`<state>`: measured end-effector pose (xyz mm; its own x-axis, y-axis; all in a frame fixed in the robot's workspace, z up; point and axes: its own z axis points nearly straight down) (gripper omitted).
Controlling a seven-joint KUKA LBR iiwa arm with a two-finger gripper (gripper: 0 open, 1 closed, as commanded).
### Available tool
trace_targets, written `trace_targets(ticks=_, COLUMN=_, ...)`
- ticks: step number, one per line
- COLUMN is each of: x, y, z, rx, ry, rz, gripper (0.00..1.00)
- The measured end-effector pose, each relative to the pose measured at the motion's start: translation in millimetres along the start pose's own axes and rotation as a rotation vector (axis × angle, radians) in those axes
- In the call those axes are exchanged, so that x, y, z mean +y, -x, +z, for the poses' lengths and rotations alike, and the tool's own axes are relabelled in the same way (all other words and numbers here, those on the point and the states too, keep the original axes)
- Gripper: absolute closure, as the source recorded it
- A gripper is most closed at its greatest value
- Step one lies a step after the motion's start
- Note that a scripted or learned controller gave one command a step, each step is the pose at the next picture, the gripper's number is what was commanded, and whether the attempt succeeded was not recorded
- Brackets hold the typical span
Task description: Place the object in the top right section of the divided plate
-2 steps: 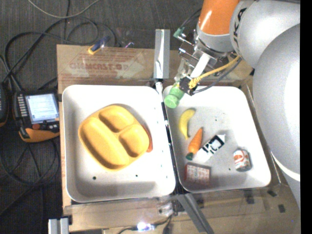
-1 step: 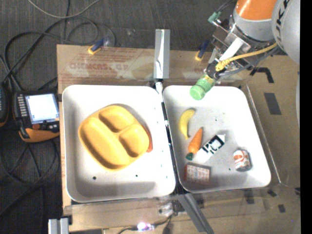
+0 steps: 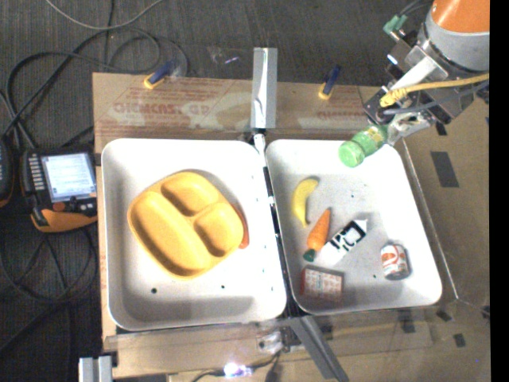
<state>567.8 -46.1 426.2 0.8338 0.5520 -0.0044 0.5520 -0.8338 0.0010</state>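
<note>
Even overhead light, bright on the white bins (image 3: 119, 293); soft shadows beneath the yellow plate (image 3: 187, 221); dark floor, mild overall softness

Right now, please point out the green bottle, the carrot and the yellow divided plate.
green bottle (image 3: 355, 150): camera view, on its body.
carrot (image 3: 319, 229): camera view, on its orange middle.
yellow divided plate (image 3: 163, 231): camera view, on its large section.

Pretty clearly a robotics lab I'm driving here, not anyone's kitchen. Two white bins (image 3: 111, 293) sit on a cardboard-topped bench (image 3: 191, 106) over dark carpet (image 3: 95, 22), with loose cables (image 3: 79, 18) snaking all over the floor. There's a handheld control pendant (image 3: 62, 177) with a lit screen parked off to the side, and the food is all plastic toys, like the carrot (image 3: 318, 231).
</note>
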Motion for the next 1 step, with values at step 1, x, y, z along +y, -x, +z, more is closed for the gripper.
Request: trace_targets(ticks=1, x=-61.7, y=-32.5, z=47.3, rx=0.0, ry=-0.003, rz=0.274, gripper=1.0)
